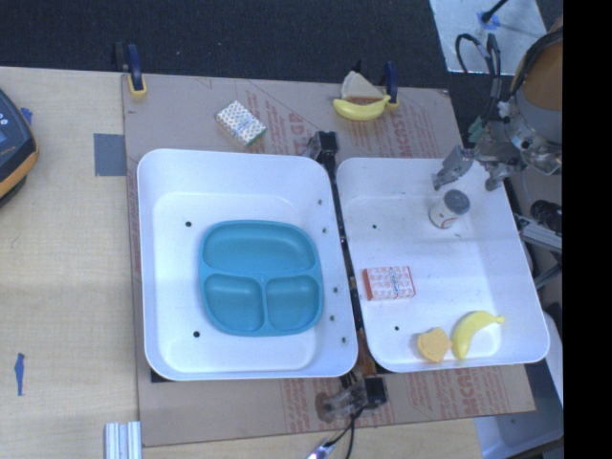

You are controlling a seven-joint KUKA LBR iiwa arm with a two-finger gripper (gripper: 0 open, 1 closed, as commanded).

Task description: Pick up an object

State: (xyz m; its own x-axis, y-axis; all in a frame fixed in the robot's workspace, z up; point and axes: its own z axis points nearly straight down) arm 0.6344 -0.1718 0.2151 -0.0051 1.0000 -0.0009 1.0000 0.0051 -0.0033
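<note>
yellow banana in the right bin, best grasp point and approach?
Judging from the view: take the banana across its narrow curved middle, coming from above. It lies flat near the right bin front corner, the orange piece beside it on one side, so close across the thin width, not lengthwise.

There is one camera. It sits high above the pale wooden bench (67, 285) and looks down at a slant, so the far edge of the bench is at the top of the picture and the near edge at the bottom. It is far enough back to take in both shallow white plastic bins, the left one (158, 256) and the right one (497, 256), side by side in the middle. The dark floor (268, 12) shows beyond the bench.
</note>
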